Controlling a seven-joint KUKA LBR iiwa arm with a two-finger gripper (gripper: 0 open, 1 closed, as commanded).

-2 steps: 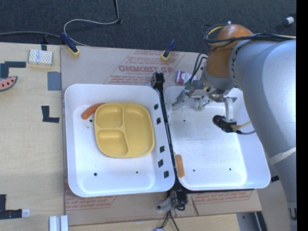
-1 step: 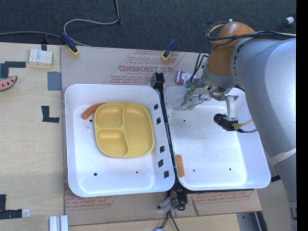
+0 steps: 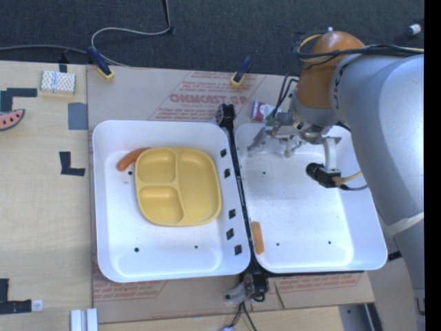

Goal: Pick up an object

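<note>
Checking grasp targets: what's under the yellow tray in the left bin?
An orange carrot pokes out from under the yellow tray's upper-left edge. Its far end is covered, as is anything else beneath the tray.

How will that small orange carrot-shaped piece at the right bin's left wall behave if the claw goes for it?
The small orange carrot-shaped piece looks long and rounded, so it may roll or slip away under a push. It lies tight against the white right bin's left wall, probably leaving little finger room. It seems small and likely light.

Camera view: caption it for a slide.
Gripper over right bin; yellow tray in left bin.
</note>
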